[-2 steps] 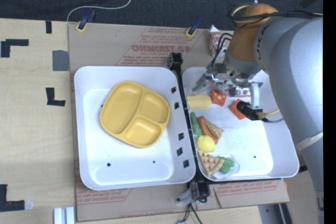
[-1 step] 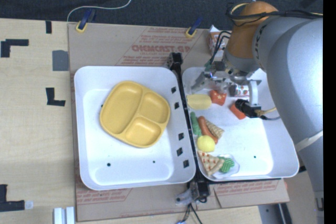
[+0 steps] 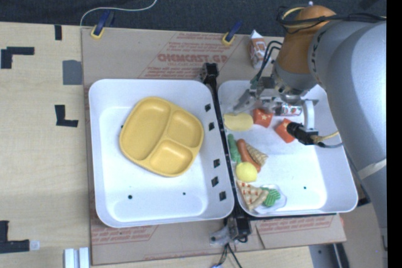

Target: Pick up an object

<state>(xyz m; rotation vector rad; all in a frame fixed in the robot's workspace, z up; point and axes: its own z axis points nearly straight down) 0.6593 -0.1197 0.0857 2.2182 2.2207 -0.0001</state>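
Bench: left bin (image 3: 103, 154) holds yellow plate (image 3: 161, 135); right bin (image 3: 326, 188) toy food; tool (image 3: 251, 97) state unclear.

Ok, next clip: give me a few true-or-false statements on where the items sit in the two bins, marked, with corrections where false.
1. The yellow divided plate lies in the left bin. True.
2. The toy food pieces are in the left bin alongside the plate. False: they lie in the right bin.
3. The claw is over the upper part of the right bin. True.
4. The small carton stands inside the right bin. False: it stands on the bench outside the bin, past its top edge.
5. The yellow lemon lies near the divider between the bins. True.
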